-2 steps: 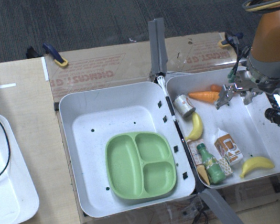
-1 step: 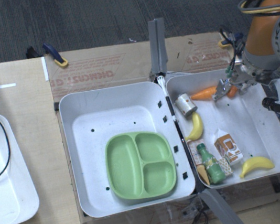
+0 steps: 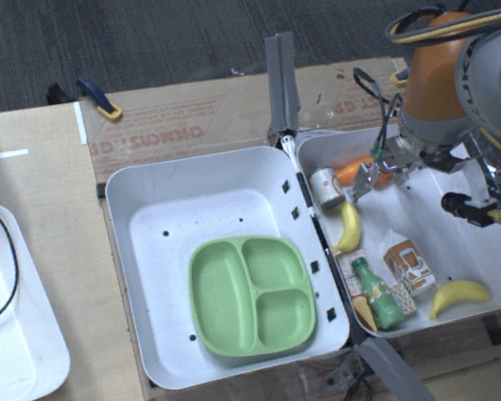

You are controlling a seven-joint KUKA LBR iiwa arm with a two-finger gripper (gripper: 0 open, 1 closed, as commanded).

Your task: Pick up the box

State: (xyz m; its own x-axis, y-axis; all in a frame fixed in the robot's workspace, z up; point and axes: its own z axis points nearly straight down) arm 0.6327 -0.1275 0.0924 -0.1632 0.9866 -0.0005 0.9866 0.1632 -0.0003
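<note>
The gripper (image 3: 367,177) hangs low over the far end of the right bin (image 3: 486,246), just above an orange carrot (image 3: 352,170); how wide it stands, I cannot tell. Beside it a silver can (image 3: 325,187), then a banana (image 3: 348,227). The box (image 3: 408,267) lies nearer, mid-bin, untouched, beside a green bottle (image 3: 376,293). Another banana (image 3: 457,294) sits near right. A green plate (image 3: 251,295) rests in the left bin (image 3: 146,260).

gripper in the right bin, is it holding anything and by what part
It cannot be told. The gripper sits low at the back of the right bin, beside an orange item and a can. The box lies apart, untouched.
</note>
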